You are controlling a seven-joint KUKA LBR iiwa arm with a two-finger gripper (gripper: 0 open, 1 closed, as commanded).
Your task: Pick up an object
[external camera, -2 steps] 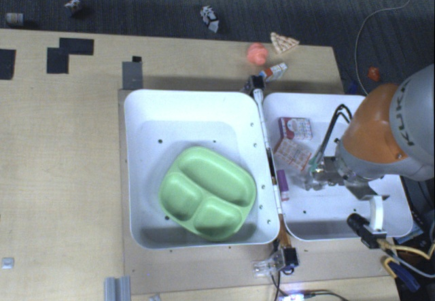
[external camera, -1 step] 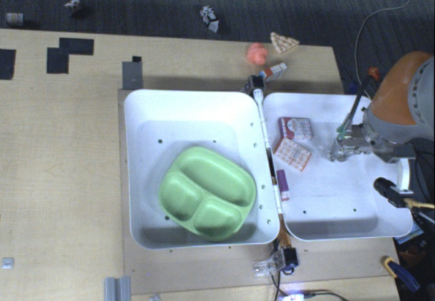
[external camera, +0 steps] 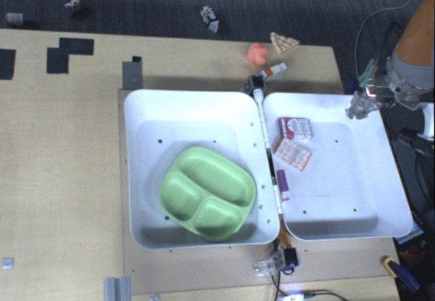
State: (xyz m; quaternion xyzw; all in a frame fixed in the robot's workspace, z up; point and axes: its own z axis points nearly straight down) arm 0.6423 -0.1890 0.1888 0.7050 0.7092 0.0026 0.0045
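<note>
- Left bin [external camera: 139,157]: white, shallow; holds a green divided plate [external camera: 207,191] w/ three compartments, lying toward the near side, slightly tilted.
- Between the bins, along the shared rim – a purple marker [external camera: 282,185] lies lengthwise.
- Right bin [external camera: 353,191]: two small cartons at its far-left part – a red-and-white carton [external camera: 295,128] and, just nearer and touching it, a pink patterned packet [external camera: 293,155].
- Beyond the bins on the bench: a pink ball [external camera: 257,54], a wedge-shaped toy [external camera: 284,42], a small tube [external camera: 273,72].
- Far right: gripper [external camera: 358,108] at the right bin's far-right corner, above the rim, well apart from the cartons; can't tell if it's spread or pressed together. Nothing seen in it.
</note>
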